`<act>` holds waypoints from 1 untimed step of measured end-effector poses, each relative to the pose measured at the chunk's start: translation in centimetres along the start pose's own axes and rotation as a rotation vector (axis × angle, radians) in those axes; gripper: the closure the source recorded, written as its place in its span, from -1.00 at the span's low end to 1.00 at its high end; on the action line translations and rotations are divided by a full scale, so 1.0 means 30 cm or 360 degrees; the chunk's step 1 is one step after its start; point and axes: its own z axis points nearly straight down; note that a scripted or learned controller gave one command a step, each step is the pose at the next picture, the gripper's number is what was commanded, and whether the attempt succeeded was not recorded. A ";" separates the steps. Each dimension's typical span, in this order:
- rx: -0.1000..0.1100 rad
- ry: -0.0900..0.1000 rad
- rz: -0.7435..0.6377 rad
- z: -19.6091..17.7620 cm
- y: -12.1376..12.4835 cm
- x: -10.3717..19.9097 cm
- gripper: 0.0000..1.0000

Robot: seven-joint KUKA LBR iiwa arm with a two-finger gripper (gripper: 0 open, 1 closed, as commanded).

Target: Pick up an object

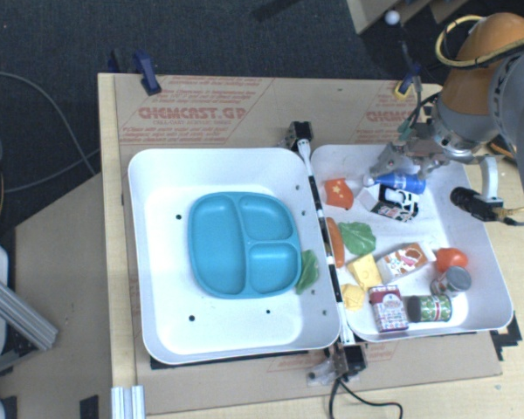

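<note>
Blue bottle (pixel 405 183) (label unreadable) under gripper (pixel 400 161)

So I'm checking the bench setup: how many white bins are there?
2: the left bin holding a blue divided plate, the right bin holding the small items.

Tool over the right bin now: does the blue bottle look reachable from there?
Probably yes. The tool hangs right above the blue bottle at the far end of the right bin, with nothing lying on top of it. The black-and-white toy crowds its near side, so a finger might catch that.
</note>
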 end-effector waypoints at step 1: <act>-0.0032 -0.0007 0.0002 0.069 -0.186 0.005 -1.00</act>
